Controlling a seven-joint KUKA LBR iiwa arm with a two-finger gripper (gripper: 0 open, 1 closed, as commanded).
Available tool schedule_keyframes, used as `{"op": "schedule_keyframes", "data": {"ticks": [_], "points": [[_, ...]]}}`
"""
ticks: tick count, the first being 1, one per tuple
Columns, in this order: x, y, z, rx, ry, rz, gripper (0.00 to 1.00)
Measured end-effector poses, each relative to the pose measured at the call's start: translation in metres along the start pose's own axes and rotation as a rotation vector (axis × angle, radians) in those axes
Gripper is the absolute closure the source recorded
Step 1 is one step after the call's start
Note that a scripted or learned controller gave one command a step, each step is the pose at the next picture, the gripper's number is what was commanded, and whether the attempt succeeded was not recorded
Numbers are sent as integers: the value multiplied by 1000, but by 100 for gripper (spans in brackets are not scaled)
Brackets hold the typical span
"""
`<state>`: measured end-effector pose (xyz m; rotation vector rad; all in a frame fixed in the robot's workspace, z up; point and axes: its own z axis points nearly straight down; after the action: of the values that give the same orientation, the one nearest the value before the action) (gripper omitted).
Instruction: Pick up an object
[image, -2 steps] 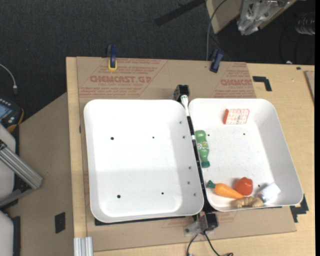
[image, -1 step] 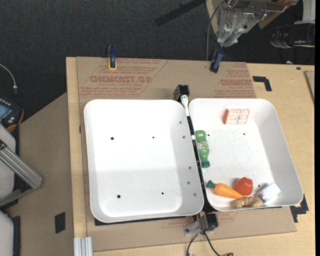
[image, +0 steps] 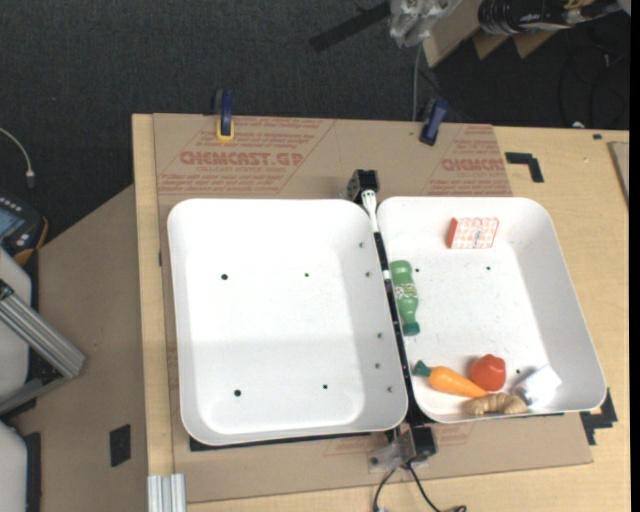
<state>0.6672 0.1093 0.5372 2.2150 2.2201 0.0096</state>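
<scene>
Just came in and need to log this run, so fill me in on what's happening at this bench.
Nothing is being handled at this moment. All the objects lie in the right bin: a green bottle along its left wall, a small orange-and-white box near the far side, and a carrot, a red tomato-like thing, a ginger-like root and a small whitish item at the near edge. The pick has not started.

Bright, even overhead light; sharp focus, faint soft shadows.
</scene>
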Motion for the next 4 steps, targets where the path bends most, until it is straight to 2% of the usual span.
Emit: {"op": "schedule_keyframes", "data": {"ticks": [1,2,4], "points": [[112,-13,3,5,3,-8,100],[115,-22,2,9,-1,1,100],[115,-8,2,5,0,1,100]]}}
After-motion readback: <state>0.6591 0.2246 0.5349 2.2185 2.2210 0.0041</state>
